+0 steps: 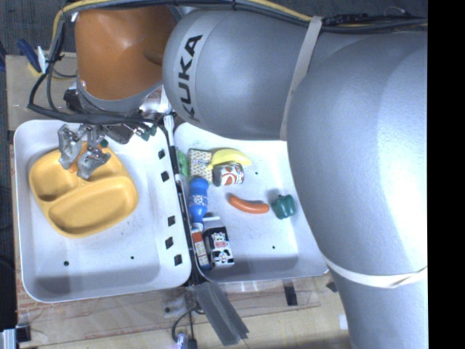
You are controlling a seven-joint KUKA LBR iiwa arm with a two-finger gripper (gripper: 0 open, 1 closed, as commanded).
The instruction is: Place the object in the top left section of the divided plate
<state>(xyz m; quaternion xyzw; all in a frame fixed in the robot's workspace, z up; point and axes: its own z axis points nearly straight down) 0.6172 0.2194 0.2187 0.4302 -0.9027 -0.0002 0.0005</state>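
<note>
A: How is the light?

B: Bright and even, coming from above. The two white bins, the left bin point(94, 267) and the right bin point(254, 257), look clean and slightly bluish, with only soft shadows along their inner walls.

A: Any glare?

B: A broad sheen on the grey arm point(290, 71) and a warm highlight on the orange band point(120, 42). The yellow divided plate point(83, 195) shows a gentle gloss on its rims.

A: Sharpness?

B: Moderate. The arm, close to the lens, is soft and looms large. The small things in the right bin are grainy, and their labels cannot be read. The gripper point(81, 155) casts a faint shadow on the plate.
</note>
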